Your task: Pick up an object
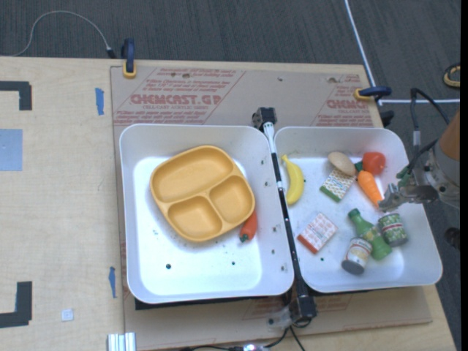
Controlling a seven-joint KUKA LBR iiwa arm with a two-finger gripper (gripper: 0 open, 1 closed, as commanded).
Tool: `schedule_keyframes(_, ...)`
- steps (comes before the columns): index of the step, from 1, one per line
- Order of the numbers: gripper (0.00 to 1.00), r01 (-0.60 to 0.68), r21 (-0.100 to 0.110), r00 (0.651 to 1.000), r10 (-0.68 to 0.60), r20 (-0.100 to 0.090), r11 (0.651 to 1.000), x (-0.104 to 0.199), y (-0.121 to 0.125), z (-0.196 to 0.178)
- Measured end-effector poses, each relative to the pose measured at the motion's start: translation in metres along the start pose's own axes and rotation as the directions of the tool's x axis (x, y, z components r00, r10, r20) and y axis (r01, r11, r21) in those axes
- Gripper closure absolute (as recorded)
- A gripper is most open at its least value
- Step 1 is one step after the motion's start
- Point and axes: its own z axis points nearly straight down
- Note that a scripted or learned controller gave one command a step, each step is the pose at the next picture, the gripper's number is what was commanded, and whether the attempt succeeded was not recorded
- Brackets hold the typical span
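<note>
Bins sit side by side on the bench, the left bin (139,218) holding a yellow divided plate (202,193), the right bin (420,269) a banana (294,180), carrot (370,188) and green bottle (369,235), with the hand (393,199) just above a small can (392,229), grip state unclear.

Fixed overhead view, slanted onto both bins (131,196)

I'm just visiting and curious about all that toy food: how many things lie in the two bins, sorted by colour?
Yellow: 2, the divided plate and banana
Orange or red: 3, chili, carrot, tomato
Green: 2, bottle, can
Tan: 1, bread roll
Printed cartons: 2
Grey jar: 1
Total: 11
</note>
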Motion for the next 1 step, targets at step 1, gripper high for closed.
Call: schedule_keyframes(1, 0.00, 0.001, 0.001, 1.000, -0.001, -0.001, 1.000, 0.0009, 0.0000, 0.0004)
